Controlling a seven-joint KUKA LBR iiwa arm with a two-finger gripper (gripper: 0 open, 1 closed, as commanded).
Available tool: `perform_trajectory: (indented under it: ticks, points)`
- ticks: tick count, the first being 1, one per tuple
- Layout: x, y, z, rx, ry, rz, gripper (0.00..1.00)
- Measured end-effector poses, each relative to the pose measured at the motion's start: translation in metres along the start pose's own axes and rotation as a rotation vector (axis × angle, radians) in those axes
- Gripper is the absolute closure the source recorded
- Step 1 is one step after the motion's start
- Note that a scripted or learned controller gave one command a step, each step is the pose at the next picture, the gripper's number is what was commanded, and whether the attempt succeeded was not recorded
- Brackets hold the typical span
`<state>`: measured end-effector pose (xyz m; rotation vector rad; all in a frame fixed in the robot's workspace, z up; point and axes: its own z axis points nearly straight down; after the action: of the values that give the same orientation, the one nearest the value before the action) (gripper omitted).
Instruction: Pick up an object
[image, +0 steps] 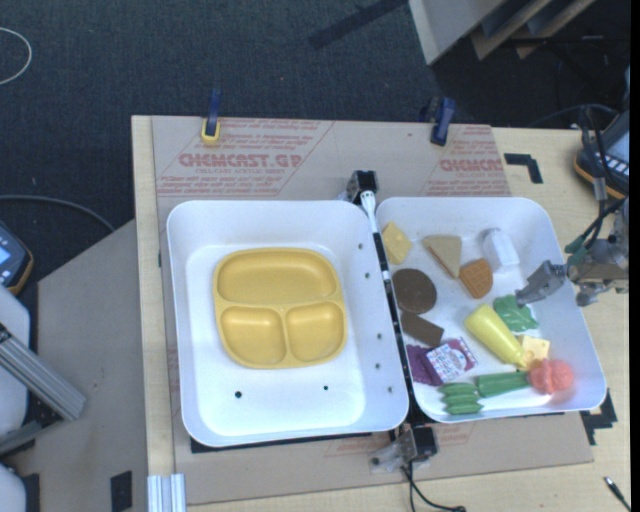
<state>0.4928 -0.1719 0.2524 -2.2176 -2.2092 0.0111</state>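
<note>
The right bin (540, 215) holds several toy foods. Among them are a pale yellow chunk (397, 242), a tan wedge (443, 252), a white cylinder (497, 246), an orange-brown biscuit (476, 278) and a brown disc (414, 290). Nearer the front lie a dark brown slab (420, 328), a purple packet (445, 358), a yellow cone-shaped piece (495, 333), a green leafy piece (515, 313), a pink berry (551, 376) and green pods (480, 390). My gripper (548, 282) hangs over the bin's right side, just above and right of the green leafy piece, with nothing visibly held.
The left bin (190, 300) holds a yellow divided plate (280, 305). A black hinge strip (385, 290) runs between the bins. Blue and yellow clamps (211, 120) grip the board's far edge. Cables and gear crowd the right edge (605, 160).
</note>
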Motion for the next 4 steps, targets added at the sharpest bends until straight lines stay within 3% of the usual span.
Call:
perform_trajectory:
  ticks: [1,3,4]
  points:
    - [0.001,0.002,-0.006,-0.013,-0.003,-0.004,0.0]
    - [-0.014,0.009,0.086,-0.01,-0.001,-0.003,0.0]
    - [-0.014,0.006,0.149,-0.006,0.0,-0.003,0.0]
